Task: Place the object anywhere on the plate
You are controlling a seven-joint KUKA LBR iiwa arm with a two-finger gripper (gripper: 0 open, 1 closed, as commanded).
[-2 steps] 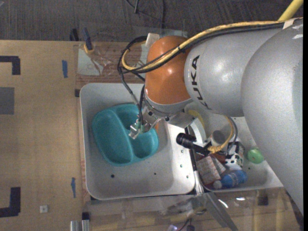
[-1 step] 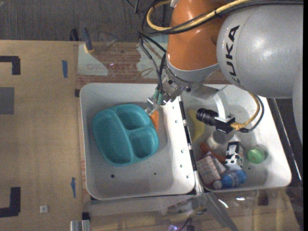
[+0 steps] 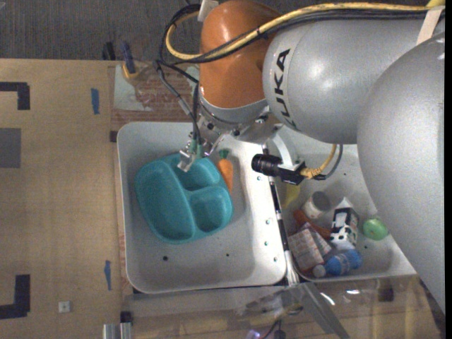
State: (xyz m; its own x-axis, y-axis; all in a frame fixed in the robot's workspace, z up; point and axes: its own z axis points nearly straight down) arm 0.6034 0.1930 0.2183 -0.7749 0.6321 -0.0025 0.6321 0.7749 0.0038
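A teal plate (image 3: 182, 202) with three compartments lies in the left white bin (image 3: 205, 270). An orange toy carrot (image 3: 226, 174) with a green top lies on the bin floor, just off the plate's right rim. My gripper (image 3: 188, 158) hangs over the plate's upper edge, left of the carrot. Nothing shows in its grasp. The orange band and grey wrist above it hide the bin's far wall.
The right bin (image 3: 395, 263) holds several items: a green ball (image 3: 376, 229), a blue bottle (image 3: 340, 263), a black-and-white toy (image 3: 343, 229), a red-and-white packet (image 3: 306, 247) and a white cup (image 3: 320, 203). The arm covers the upper right. Wooden bench lies to the left.
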